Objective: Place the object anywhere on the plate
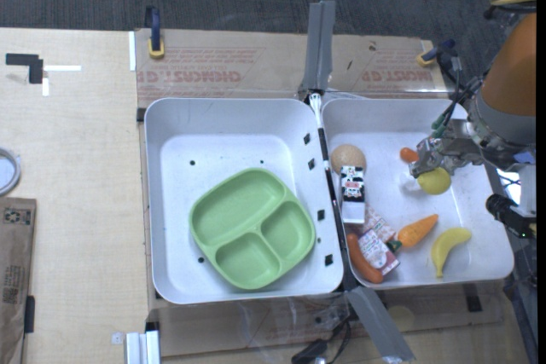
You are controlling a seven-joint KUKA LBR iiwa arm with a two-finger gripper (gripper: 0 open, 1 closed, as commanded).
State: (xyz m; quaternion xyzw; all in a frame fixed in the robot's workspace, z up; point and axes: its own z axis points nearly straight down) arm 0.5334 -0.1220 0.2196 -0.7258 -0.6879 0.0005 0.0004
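A: Gripper [433, 164] low in right bin [478, 273], right over yellow lemon-like fruit [434, 181]; whether gripped, cannot tell.

B: Probably light, rigid, smooth, apt to roll. Best pinched across middle. Green plate [251, 228] in left bin [171, 183].

the arm [512, 89] is cut off by the right edge, and its gripper [431, 162] covers the top of a yellow fruit [435, 182] and most of a small orange thing [409, 154] beside it. a packet [376, 250] lies over part of a carrot [365, 265], and its print is too small to read.
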